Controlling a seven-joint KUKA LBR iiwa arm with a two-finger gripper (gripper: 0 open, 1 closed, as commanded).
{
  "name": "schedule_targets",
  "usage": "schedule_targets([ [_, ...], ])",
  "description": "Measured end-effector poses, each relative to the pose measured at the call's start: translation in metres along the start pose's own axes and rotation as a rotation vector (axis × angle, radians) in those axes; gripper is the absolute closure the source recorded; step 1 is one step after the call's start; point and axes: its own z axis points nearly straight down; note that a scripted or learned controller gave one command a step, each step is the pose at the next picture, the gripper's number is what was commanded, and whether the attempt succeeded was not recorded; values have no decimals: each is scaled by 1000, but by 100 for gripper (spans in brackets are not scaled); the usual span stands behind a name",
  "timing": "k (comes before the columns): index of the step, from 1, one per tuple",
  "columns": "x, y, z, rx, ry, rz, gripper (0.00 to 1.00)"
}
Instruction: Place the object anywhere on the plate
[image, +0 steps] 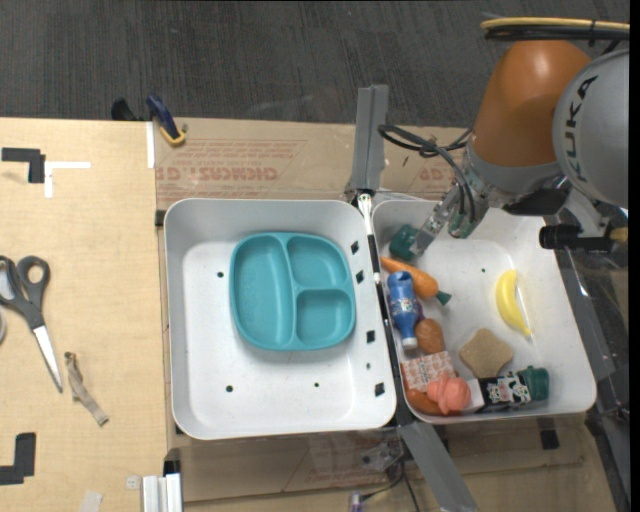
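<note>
Fingers (432, 228) are lowered beside a teal block (404, 242) in the right bin (560, 400); whether they are apart cannot be told. The plate (292, 290) is seen in the left bin (200, 400).

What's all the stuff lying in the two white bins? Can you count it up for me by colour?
Teal: 3, the plate in the left bin, a small block and a cap-like piece
Orange: 2, carrot and a brownish egg shape
Yellow: 1, banana
Blue: 1, bottle
Tan: 1, sponge-like square
Pink/red: 2, packet and soft lump
Black-and-white: 1, small carton
Total: 11
</note>
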Motion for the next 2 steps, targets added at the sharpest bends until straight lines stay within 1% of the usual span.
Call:
schedule_targets([
  [1,19,37,9,-3,3,-285,100],
  [2,80,-15,-20,-3,4,-476,100],
])
